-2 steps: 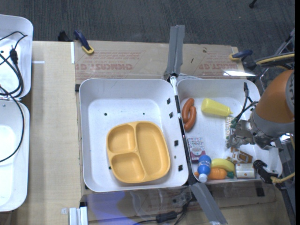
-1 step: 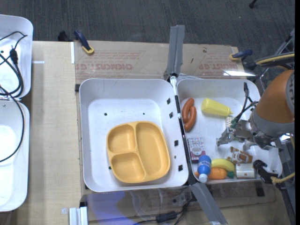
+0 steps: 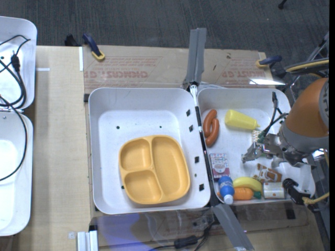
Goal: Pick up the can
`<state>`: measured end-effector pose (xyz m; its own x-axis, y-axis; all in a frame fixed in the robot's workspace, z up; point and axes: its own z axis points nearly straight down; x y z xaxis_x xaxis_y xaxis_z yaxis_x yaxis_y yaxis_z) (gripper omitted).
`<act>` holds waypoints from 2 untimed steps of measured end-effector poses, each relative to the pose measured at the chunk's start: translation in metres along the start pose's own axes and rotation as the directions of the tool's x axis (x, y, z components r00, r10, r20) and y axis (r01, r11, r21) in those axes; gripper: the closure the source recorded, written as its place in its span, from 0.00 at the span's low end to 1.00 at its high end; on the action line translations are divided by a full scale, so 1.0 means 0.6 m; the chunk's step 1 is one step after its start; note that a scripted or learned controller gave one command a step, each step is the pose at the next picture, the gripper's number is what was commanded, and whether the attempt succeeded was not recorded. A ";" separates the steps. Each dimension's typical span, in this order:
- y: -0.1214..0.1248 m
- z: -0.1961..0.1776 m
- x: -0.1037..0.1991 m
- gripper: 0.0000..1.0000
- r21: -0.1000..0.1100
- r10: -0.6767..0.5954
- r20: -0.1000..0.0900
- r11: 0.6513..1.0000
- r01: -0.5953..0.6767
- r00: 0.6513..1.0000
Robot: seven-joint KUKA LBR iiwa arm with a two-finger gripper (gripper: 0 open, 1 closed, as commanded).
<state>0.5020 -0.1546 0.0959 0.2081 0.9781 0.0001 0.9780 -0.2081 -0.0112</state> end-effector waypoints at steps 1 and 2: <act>0.016 0.010 -0.016 0.00 -0.007 -0.037 0.001 0.999 0.037 0.999; 0.067 0.010 -0.036 0.00 -0.007 -0.005 0.001 1.000 0.005 1.000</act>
<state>0.5370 -0.1840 0.0895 0.2034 0.9791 -0.0011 0.9791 -0.2034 -0.0038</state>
